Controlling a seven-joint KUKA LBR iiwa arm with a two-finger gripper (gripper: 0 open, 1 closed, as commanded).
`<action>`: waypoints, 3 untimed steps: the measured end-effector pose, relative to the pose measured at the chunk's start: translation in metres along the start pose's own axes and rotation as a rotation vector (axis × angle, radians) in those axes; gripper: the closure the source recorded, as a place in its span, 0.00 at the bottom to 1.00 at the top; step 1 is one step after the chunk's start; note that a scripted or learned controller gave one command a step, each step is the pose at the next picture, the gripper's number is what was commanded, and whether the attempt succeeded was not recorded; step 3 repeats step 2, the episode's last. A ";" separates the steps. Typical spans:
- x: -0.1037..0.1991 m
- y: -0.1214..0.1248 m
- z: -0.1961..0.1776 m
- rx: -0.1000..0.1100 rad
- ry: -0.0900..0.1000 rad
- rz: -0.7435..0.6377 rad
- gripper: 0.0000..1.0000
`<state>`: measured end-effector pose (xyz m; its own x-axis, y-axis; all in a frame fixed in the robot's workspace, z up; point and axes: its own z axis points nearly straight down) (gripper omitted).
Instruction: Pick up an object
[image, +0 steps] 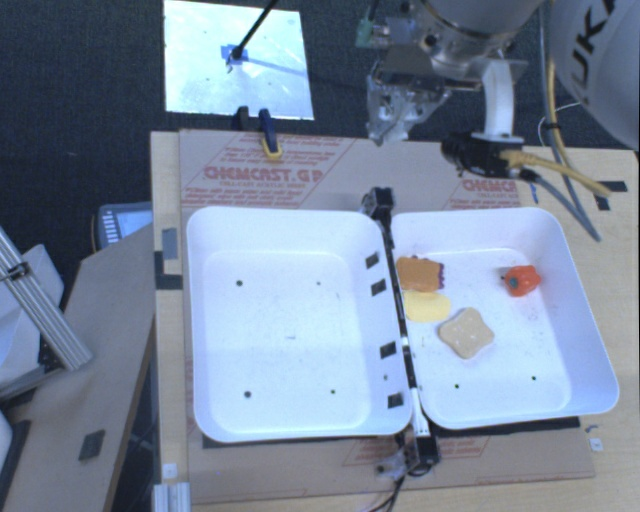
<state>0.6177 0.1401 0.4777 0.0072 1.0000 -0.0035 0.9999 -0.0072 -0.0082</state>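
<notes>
Four objects in the right bin (560, 390): orange biscuit (419, 273), yellow slice (427, 307), tan toast (466, 333), red-orange piece (519, 280) at three o'clock. Board (300, 170) reads "CHEMCAST GP". Jaws' state: cannot tell.

Robotics lab test cell. Evidence: wooden bench (120, 300) with two white bins (285, 320), clamped sheet at 12 o'clock, aluminium extrusion (35, 300) at 9 o'clock, loose cables (560, 175) at 2 o'clock.

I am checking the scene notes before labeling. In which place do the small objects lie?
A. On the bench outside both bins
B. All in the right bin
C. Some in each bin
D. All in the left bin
B: the orange-red object, the tan piece, the yellow piece and the orange piece all lie inside the right bin.
</notes>
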 end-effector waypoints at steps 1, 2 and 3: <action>0.070 0.010 -0.013 -0.011 0.007 -0.016 1.00; 0.096 0.031 -0.057 -0.015 0.006 -0.013 1.00; 0.096 0.031 -0.057 -0.015 0.006 -0.013 1.00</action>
